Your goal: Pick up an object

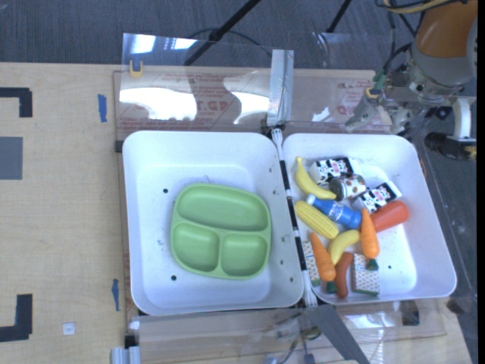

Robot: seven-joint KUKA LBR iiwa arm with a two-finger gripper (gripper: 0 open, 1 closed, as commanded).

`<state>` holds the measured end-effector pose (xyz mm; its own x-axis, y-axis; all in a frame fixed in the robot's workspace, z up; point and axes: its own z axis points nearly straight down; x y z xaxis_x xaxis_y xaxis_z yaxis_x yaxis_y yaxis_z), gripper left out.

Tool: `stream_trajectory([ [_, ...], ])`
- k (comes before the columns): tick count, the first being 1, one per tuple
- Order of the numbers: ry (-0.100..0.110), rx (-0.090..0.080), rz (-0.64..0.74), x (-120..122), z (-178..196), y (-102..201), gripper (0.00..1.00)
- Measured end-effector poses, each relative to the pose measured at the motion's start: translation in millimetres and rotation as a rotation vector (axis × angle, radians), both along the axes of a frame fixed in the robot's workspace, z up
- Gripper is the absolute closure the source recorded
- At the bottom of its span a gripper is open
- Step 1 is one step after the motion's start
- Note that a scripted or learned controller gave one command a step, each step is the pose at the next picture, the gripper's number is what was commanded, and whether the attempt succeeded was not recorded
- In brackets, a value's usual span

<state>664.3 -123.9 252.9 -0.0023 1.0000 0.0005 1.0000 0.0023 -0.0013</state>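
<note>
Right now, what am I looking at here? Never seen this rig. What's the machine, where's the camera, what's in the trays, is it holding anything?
It is one picture, from a fixed camera above a wooden bench, looking down at a slant. The machine is a robot arm, grey with an orange band, at the upper right above the back of the bench; its job is to pick up an object. Its claw is too hard to make out here, so I can't tell whether it holds anything. Two shallow white bins sit side by side. The left bin holds a green divided plate. The right bin holds a pile of toy food: a banana, corn, a carrot, a blue bottle and small cartons.
</note>
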Motion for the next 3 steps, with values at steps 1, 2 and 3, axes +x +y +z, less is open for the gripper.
stream_trajectory([
  [1, -0.003, -0.001, 0.055, -44.9, -117.1, -29.1, 0.00],
  [2, 0.000, 0.001, 0.091, -99.5, -81.7, -37.8, 0.00],
  [3, -0.004, -0.001, 0.044, -108.7, -167.2, -59.1, 0.00],
])
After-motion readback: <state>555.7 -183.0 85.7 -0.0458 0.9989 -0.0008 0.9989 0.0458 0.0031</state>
